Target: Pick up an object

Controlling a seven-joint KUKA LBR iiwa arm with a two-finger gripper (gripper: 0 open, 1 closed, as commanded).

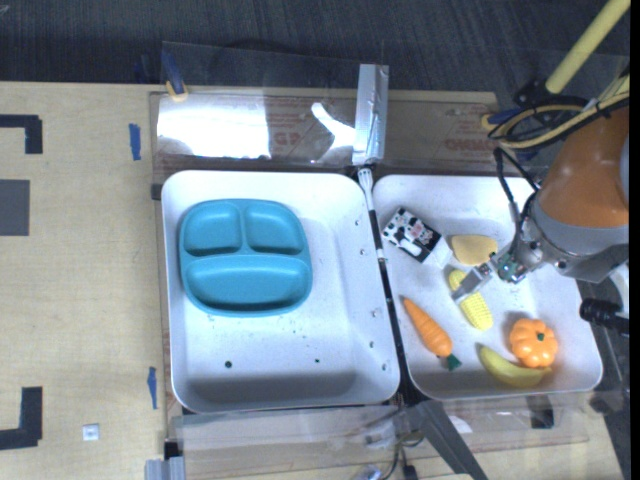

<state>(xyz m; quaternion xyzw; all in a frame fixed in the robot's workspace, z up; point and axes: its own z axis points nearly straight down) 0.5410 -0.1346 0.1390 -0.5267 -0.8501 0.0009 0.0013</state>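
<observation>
The right bin (590, 363) holds several toy foods. A black-and-white patterned box (411, 234) lies near its left wall, and a yellow wedge (472, 247) lies beside the box. Lower down are a yellow corn cob (475, 308), an orange carrot (430, 331), a yellow banana (508, 367) and an orange pumpkin (533, 341). My gripper (487, 275) reaches in from the right. It is down low between the wedge and the upper end of the corn cob, touching or nearly touching the cob.
The left bin (340, 348) holds a blue divided plate (243, 255) in its upper left part. A raised divider (385, 298) separates the two bins. The arm's grey and orange body (590, 198) hangs over the right bin's right edge, with cables (530, 118) behind it.
</observation>
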